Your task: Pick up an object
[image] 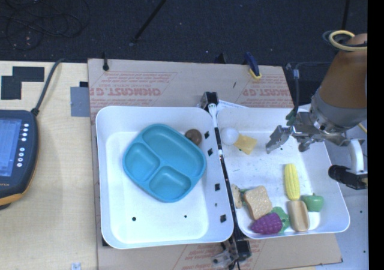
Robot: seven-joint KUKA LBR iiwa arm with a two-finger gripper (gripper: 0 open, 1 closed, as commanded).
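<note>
1. I see the gripper (287, 138) at the right of the frame, hanging over the upper part of the right bin (339, 203). Its two fingers look spread apart, and there is nothing between them.

2. The thing nearest to it is a small yellow cheese wedge (245, 144), just to the left of the fingers in the upper left part of that bin. I would go for this one.

3. I think the cheese wedge is a toy, so it should be light and hard. It will not squash. Its slanted sides may slide out of the fingers, so I would pinch it across its two flat sides, near the middle.

4. A little white ball (230, 136) sits just beside the cheese, close to the wall between the bins. It is round and smooth, so I guess it would roll away if bumped.

5. Lower in the right bin lie a toy corn cob (291, 181), a slice of bread (258, 201), a bunch of purple grapes (267, 224), a hot dog (298, 215) and something green (313, 203). They are crowded together, so they look harder to grab one at a time.

6. The left bin (114, 215) holds a blue plate with sections (163, 162) and a small brown round thing (193, 136) at its upper right edge. The plate looks too wide and flat to pinch well.
</note>
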